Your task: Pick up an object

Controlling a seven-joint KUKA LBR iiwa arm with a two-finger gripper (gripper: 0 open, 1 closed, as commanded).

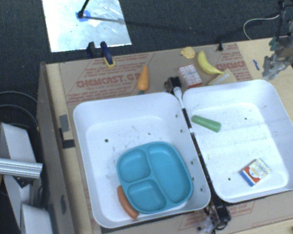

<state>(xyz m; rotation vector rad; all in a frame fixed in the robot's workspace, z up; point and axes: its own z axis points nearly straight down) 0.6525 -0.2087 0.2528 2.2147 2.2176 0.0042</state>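
Observation:
The right bin point(279, 120) holds a green cylinder point(206, 123) near its far left corner and a small blue, white and orange box point(254, 171) toward its near right. In the left bin point(94, 149) a blue divided plate point(154, 176) lies toward the front, with an orange sausage-shaped piece point(127, 201) by its near left edge. My gripper point(279, 60) hangs at the frame's right side, outside the right bin's far right corner and well away from every object. Nothing shows between its tips.
Behind the bins, on the cardboard, lie a carrot point(143, 78), a banana point(207, 64), a small pinkish box point(189, 75) and a yellow scrap point(188, 53). A black clip point(175, 86) sits on the ridge where the bins meet. Cables and metal parts stand off the bench's left side.

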